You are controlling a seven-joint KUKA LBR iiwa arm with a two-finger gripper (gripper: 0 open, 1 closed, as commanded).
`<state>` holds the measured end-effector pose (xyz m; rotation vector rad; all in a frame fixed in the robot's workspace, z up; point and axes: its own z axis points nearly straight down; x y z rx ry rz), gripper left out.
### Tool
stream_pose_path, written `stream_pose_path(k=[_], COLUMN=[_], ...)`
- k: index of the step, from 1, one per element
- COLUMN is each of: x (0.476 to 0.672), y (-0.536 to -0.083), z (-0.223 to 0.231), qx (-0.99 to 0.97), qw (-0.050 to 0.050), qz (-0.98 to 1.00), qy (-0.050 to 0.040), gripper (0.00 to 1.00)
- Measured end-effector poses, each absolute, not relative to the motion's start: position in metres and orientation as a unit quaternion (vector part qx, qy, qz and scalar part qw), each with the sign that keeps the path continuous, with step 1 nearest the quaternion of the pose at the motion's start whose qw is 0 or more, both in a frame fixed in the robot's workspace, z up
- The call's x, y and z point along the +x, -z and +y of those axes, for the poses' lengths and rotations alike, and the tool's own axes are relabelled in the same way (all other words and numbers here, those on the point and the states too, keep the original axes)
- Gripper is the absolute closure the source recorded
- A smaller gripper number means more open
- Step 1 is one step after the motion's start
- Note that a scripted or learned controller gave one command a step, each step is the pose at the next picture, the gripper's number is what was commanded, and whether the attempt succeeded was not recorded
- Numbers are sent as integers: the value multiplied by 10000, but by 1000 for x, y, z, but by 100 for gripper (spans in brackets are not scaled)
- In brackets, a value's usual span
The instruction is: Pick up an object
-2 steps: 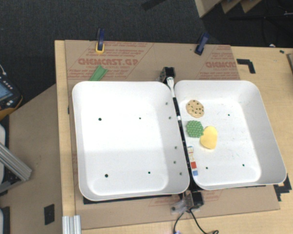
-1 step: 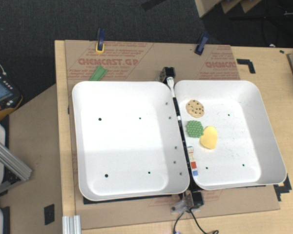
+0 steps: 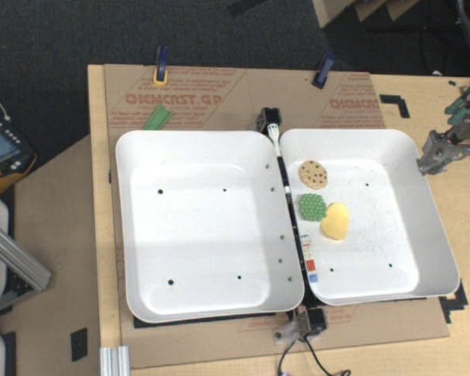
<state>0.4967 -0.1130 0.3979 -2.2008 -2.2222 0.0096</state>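
Bins sit side by side on the bench [image 3: 219, 92]: the left bin [image 3: 141, 233] and the right bin [image 3: 407, 233]. Three small things cluster toward nine o'clock in the right bin, close to the shared rim. A cookie [image 3: 313, 174] lies at the twelve o'clock end of the group. A green piece [image 3: 312, 206] sits just below it, and a yellow piece [image 3: 335, 222] lies at the green one's four o'clock, the two touching or nearly so.

The gripper [image 3: 439, 153] hangs at the right bin's two o'clock edge, outside the rim and well apart from all three things. It is small and partly cut off, so I cannot tell whether the jaws are released or clenched; nothing is seen between them.

No pick has begun, by my reading. The risks come from the clustering. A descent on the green piece would likely strike the yellow one as well, pushing both aside or catching neither cleanly. All three lie near the inner wall, so a wide approach could foul the rim. The cookie looks flat and may slip under closing jaws. The yellow piece looks rounded and could squirt out if gripped off-centre.
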Motion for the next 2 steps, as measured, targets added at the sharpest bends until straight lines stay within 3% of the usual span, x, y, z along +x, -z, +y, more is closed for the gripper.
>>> stream_pose_path(k=[1,2], x=[501,535], y=[-289,-360], z=[-12,37], qx=[-7032,-7049], qw=[62,-34], qz=[-7110,-7093], qy=[-32,38], gripper=[100,100])
